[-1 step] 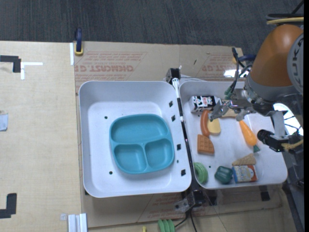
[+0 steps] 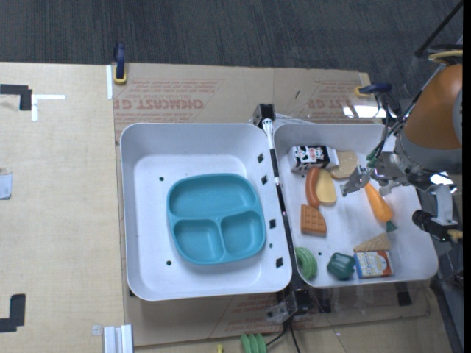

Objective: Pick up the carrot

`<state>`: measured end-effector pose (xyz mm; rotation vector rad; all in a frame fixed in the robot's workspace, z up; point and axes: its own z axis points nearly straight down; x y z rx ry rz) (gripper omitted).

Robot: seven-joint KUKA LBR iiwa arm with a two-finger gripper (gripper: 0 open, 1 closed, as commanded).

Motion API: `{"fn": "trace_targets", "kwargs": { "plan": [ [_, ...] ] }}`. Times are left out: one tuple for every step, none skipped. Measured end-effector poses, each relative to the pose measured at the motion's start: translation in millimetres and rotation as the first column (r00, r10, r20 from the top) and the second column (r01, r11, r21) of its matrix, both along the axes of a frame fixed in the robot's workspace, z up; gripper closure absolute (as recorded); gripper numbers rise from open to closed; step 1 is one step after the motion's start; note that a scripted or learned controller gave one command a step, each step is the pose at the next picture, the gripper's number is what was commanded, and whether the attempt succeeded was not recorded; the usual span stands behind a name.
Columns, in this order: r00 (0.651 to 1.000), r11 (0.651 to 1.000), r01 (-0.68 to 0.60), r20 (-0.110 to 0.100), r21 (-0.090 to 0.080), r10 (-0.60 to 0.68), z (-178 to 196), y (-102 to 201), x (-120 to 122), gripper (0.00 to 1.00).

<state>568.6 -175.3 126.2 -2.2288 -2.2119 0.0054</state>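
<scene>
Two shallow white bins sit side by side on a cardboard-covered bench, their inner rims meeting along a clipped seam. Left bin (image 2: 140, 219): holds a teal three-compartment plate (image 2: 216, 218) near its centre, with bare white floor on every side of the plate out to the walls. Right bin (image 2: 416, 267): crowded along its left half and near edge. At the far left of this bin lies a black-and-white milk carton (image 2: 310, 155), with a tan bread slice (image 2: 343, 165) just to its right; a red sausage (image 2: 313, 184) and a yellow-orange oval piece (image 2: 326, 190) lie side by side just nearer. A waffle square (image 2: 313, 220) lies nearer still. Along the near wall, from left to right: a green vegetable (image 2: 305, 262) at the rim, a dark green pepper (image 2: 341, 265), and a small red-and-white box (image 2: 374, 263) with a tan wedge (image 2: 375, 243) touching its far side. The carrot (image 2: 379, 204) lies tilted in the right half of this bin, its green top pointing near-right; open floor lies to its left, between it and the waffle square, and along the far wall. The gripper (image 2: 374, 180) hangs at the carrot's far end, reaching in from the right; whether its fingers are apart or closed around the carrot cannot be told from this angle.
</scene>
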Motion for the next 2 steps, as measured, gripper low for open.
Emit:
{"fn": "trace_targets", "kwargs": {
  "plan": [
    [0.965, 0.965, 0.261, -0.001, 0.014, -0.261, -34.4, -30.5, 2.7, 0.0],
    [0.966, 0.966, 0.26, 0.001, 0.007, -0.26, -25.1, -33.1, 2.5, 1.0]
  ]
}}
